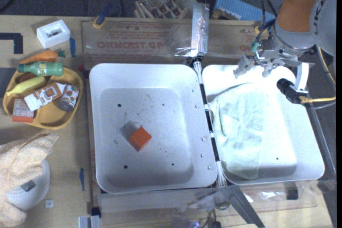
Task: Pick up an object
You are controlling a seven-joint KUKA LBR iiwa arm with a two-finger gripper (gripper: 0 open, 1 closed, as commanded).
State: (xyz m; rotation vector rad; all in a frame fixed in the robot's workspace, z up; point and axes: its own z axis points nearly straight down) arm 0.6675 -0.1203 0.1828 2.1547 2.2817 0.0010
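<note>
The orange block (pixel 141 138) lies near the centre of the left bin (pixel 107 83), resting flat on the bin floor with one corner turned toward the near rim. A small grey piece (pixel 129 129) touches the block on its far left side. No other object lies near the block in this bin.

Right of the block, past the divider between the bins, the right bin (pixel 312 165) holds a pale cloth (pixel 243 131) spread over most of its floor.

Farther from the block, above the far rim of the right bin, the gripper (pixel 265 63) hangs over that bin's far edge. How far the gripper is open cannot be told at this angle; nothing is seen in its grasp.

Step in hand, as a judgement: approach, before any grasp. The gripper is well apart from the block.

The next move calls for one of two choices. For the block: travel left across the divider, align over the block, and descend. For the cloth: descend onto a raised fold, since flat cloth gives little to pinch.
</note>
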